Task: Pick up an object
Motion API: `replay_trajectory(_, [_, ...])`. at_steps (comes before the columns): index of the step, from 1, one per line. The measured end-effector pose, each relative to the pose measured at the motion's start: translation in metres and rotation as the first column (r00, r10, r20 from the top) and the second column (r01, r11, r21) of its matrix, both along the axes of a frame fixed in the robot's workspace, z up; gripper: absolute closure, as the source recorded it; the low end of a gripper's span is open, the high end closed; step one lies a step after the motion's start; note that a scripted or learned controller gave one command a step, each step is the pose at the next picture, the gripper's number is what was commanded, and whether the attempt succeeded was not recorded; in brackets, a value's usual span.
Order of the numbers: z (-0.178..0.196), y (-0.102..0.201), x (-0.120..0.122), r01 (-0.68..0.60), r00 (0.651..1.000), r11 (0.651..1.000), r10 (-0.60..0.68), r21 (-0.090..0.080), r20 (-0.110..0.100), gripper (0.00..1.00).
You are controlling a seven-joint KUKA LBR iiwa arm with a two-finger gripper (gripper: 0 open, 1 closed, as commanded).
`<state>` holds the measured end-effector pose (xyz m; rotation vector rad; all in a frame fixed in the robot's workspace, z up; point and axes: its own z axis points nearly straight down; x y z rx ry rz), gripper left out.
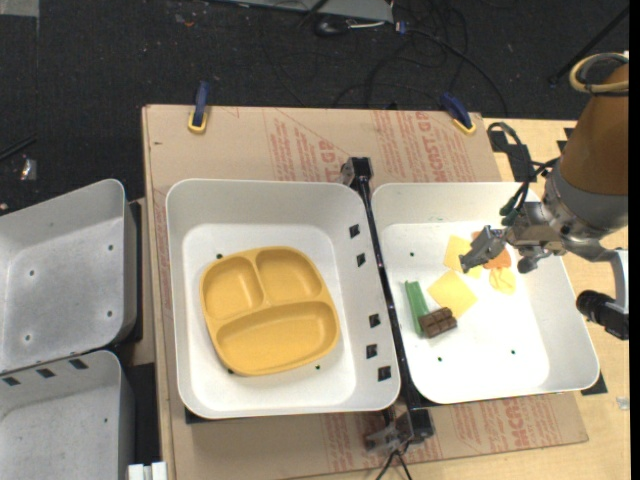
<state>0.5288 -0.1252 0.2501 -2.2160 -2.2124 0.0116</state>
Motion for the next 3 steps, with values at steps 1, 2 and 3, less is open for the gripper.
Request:
replay_trajectory(1, [0.006,0.0,0.002,-0.003,1.0,1.0,0.003,-0.002,0.012,0.0])
replay_trajectory(2, [-0.057,0.004,0.005,0.0,1.0,1.0,0.0,-0.001,0.007,0.0])
replay_trajectory(3, [-0.122,0.004,0.005,0.0,1.0,1.0,0.0,-0.001,0.006,0.0])
